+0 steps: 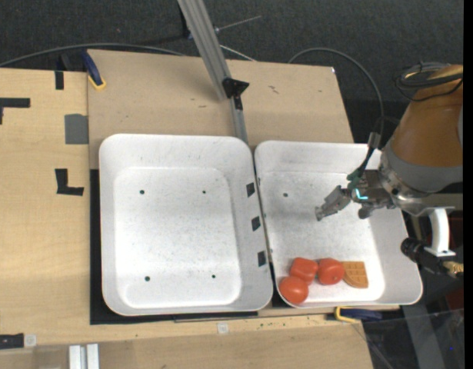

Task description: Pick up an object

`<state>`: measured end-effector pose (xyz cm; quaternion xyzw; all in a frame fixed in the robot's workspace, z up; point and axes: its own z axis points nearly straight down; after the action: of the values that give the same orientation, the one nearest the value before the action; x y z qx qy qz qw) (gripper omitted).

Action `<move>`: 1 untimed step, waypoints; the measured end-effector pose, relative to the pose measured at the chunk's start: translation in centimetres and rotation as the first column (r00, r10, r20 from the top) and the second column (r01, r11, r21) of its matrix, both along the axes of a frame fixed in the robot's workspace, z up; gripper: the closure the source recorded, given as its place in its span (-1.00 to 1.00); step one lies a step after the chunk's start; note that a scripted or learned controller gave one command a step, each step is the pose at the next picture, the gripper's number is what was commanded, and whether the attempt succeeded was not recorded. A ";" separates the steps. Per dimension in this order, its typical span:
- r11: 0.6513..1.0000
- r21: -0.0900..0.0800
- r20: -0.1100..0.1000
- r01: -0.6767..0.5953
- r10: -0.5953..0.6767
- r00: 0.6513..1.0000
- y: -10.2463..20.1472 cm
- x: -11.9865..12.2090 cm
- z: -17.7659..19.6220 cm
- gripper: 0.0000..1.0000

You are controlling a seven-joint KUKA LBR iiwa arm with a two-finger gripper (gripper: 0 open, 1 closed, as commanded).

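Jaws [328, 207] hover over the right bin [313, 164], their opening indeterminate, nothing visibly held. Red pieces [305, 277] and a tan waffle [356, 274] lie clustered at the near wall. Probably light, smooth, rigid; grip across the width.

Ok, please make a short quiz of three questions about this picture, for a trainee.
1. True or false: the gripper holds a red piece.
2. Which bin holds the food pieces: A the left bin, B the right bin?
3. What lies beside the red pieces on the side nearest the arm?

Key: 1 false, it hangs above bare bin floor. 2 B, near the front edge. 3 An orange waffle-like piece.
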<state>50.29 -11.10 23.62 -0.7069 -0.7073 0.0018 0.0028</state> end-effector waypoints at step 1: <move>1.000 0.000 0.005 -0.002 0.002 1.000 0.0 0.1 0.2 -1.00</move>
<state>50.38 -11.09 23.85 -0.7063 -0.7079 0.0003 0.0009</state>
